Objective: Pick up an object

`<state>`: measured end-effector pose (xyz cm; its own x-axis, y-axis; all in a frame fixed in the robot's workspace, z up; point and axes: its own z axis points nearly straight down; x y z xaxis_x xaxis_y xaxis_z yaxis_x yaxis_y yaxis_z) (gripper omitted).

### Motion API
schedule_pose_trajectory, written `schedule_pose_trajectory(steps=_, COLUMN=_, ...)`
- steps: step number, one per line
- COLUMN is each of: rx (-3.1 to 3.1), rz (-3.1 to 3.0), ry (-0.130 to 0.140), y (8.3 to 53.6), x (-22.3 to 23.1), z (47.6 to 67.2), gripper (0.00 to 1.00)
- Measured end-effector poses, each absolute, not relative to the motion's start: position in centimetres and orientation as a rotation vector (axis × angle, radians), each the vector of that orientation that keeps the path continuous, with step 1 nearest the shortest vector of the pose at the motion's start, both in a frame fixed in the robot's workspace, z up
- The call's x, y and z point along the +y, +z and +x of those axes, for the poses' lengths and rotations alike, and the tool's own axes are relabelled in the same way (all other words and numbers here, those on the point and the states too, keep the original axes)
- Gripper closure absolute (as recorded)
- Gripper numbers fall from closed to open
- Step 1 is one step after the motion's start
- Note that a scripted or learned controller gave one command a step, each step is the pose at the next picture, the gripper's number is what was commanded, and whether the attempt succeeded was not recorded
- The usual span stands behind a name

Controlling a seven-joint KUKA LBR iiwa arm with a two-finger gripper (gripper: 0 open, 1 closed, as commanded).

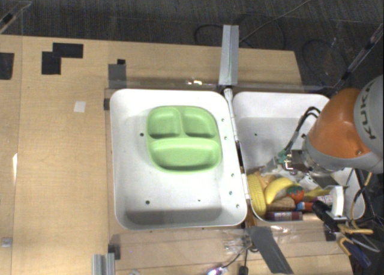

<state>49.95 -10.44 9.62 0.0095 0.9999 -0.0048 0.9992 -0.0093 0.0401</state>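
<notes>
A: Camera view first, biggest things down. What's on the wooden bench point(54, 166)?

B: Two shallow white bins side by side. The left bin point(129, 166) carries a light green divided plate point(182, 137), three compartments, lying flat near the bin's middle toward the far side. The right bin point(264, 117) has bare floor at the far end and a heap of things in its near corner.

A: And the arm?

B: The grey arm with its orange band point(339, 126) comes in from the right and leans over the right bin. Its wrist sits just above the heap, and the gripper point(292, 164) points down at the clutter.

A: Claw spread or pinched?

B: I cannot tell; wrist, cables and clutter run together there.

A: What's in the heap?

B: A yellow banana point(277, 188), curved, lying just below the gripper. To its left, against the bin's left wall, a yellow corn cob point(256, 188). Along the near wall, a dark brown bar-shaped item point(283, 214). Right of the banana, a small red-orange piece point(297, 196), too small to name. All are packed close, touching or nearly so.
</notes>
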Motion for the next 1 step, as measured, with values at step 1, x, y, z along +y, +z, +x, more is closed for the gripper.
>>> schedule_pose_trajectory(steps=1, rx=2.421, rz=1.947, ry=0.030, y=9.55, x=-9.61, z=49.90, gripper=0.00)
